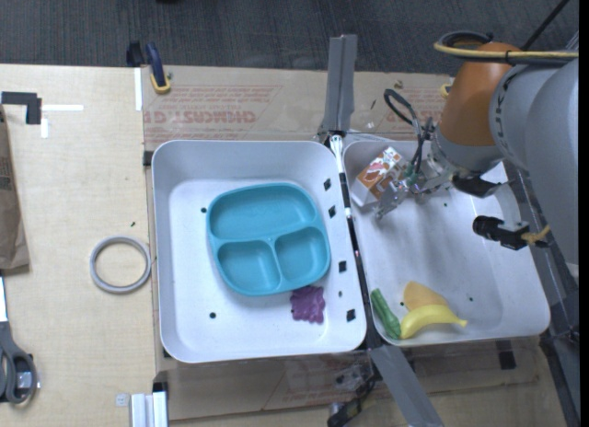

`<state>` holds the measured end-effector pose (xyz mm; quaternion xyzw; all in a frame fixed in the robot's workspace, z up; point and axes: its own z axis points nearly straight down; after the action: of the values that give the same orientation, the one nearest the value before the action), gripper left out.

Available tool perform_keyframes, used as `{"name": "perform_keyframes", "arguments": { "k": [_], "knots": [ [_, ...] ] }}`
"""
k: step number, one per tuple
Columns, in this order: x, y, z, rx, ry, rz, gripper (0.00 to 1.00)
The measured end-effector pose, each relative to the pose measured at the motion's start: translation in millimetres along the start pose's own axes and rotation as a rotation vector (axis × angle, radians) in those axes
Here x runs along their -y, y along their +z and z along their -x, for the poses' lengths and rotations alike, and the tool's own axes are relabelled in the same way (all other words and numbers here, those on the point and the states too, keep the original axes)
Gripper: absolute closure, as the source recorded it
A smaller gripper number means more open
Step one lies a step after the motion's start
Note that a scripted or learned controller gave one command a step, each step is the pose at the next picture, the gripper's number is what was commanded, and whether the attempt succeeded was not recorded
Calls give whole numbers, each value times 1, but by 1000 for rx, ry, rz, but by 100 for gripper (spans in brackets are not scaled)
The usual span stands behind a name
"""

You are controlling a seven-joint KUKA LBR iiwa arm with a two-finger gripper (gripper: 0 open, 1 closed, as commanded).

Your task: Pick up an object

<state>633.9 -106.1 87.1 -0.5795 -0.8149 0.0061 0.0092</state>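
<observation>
A yellow banana [433,320] lies nearest the viewer, against the front wall of the right bin [515,324], with an orange-yellow wedge-shaped piece [420,294] touching it just behind and a green pod-like vegetable [385,314] just to its left beside the wall that divides the bins. Across that wall, the left bin [175,259] holds a blue three-compartment plate [269,238] in its middle, with a purple grape cluster [308,304] touching the plate's front edge. Farther back in the right bin, well apart from the banana, the gripper [398,197] hangs low at the back left corner, hard by a small orange and white packet [379,172] that lies against the back wall. Whether the pincer is spread or pressed together cannot be told, since cables and metal parts blur together there, and no object can be seen between its tips. The grey arm [534,112] with its orange band [471,94] reaches in from the right behind it. The likely target is the packet, and the risk is its position: wedged in the corner, it may slide up the wall or be pushed aside, and the tool may strike the rim or the dividing wall. The middle of the right bin, between the packet and the banana, offers open room for retreat.
</observation>
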Motion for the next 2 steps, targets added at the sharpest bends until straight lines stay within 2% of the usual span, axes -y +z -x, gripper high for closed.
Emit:
{"name": "perform_keyframes", "arguments": {
  "k": [1,2],
  "knots": [
    [24,-71,-4,10,-13,20,0],
    [61,-112,17,12,-183,20,0]
  ]
}}
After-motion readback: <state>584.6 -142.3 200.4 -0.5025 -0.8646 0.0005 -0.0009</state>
